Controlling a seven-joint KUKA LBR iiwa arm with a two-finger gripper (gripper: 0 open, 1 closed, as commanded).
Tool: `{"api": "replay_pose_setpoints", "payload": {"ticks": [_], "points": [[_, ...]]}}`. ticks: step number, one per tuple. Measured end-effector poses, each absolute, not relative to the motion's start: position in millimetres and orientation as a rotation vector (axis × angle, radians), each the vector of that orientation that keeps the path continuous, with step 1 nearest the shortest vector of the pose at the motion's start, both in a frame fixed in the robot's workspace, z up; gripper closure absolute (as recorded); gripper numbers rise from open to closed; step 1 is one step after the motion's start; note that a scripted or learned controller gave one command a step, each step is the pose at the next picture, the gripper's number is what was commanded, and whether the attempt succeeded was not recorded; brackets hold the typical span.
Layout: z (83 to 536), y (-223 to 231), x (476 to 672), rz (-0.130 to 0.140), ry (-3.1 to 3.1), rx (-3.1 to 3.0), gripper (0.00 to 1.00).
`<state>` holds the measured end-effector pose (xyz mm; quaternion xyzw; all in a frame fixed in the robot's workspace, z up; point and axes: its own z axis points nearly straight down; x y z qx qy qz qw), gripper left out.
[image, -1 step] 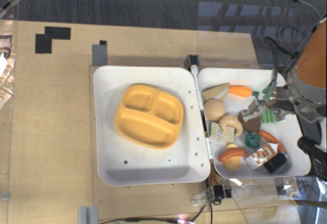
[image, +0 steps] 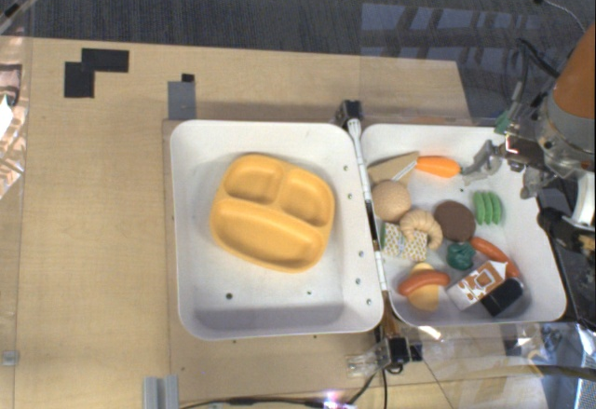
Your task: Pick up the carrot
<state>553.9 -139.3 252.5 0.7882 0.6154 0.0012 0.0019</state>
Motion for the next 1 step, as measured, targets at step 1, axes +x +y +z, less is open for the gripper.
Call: {"api": "replay_pose_setpoints", "payload": {"ticks": [1], "points": [[125.9,-115.6,600.5,-0.009,1.837,2.558,0.0]]}}
